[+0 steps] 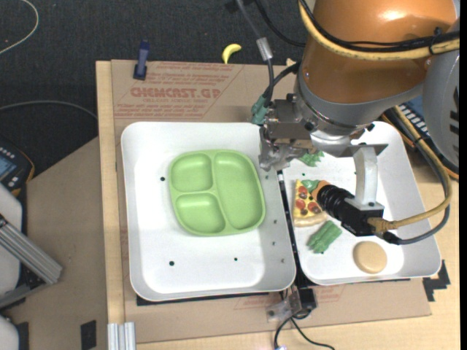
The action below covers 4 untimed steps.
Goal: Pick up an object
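My gripper (276,150) hangs low over the top left corner of the right bin (408,188), close to the wall between the two bins. The big grey and orange wrist hides most of it. A toy pizza slice (306,197) lies just below and to the right of the gripper. A green leafy piece (313,157) peeks out from under the wrist beside the gripper. Lower in the same bin lie a green ridged toy (323,237) and a round tan disc (370,257). I see nothing held in the gripper.
The left bin (146,246) holds a light green divided plate (217,192). A black cylinder with a yellow cable (349,210), fixed to the arm, hangs over the right bin. On the bench behind the bins lie a blue clip (141,60) and a small yellow banana (230,51).
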### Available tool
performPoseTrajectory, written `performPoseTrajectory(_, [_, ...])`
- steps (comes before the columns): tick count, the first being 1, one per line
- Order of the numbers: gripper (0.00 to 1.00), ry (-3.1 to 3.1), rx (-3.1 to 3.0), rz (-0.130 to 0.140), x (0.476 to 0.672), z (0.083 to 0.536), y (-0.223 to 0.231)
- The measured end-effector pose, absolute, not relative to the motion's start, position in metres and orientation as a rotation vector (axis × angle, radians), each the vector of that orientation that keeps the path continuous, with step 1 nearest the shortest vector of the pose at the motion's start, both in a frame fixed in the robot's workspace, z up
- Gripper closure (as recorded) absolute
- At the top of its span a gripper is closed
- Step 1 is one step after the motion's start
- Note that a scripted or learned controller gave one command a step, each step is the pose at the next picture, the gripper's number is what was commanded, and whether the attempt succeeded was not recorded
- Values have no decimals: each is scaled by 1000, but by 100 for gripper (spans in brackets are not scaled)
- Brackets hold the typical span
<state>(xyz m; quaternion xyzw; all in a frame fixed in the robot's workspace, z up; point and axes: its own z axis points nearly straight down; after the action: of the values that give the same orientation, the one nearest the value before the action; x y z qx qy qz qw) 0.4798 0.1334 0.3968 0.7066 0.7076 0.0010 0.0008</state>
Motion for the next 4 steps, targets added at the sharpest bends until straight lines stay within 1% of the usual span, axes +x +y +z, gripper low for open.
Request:
performPoseTrajectory(1, [100, 2220, 2229, -16, 560, 271, 121])
performPoseTrajectory(2, [100, 2225, 2210, 27, 477, 459, 142])
performPoseTrajectory(3, [100, 2218, 2227, -4, 479, 439, 107])
performPoseTrajectory(4, [100, 2221, 2220, 1, 480, 450, 109])
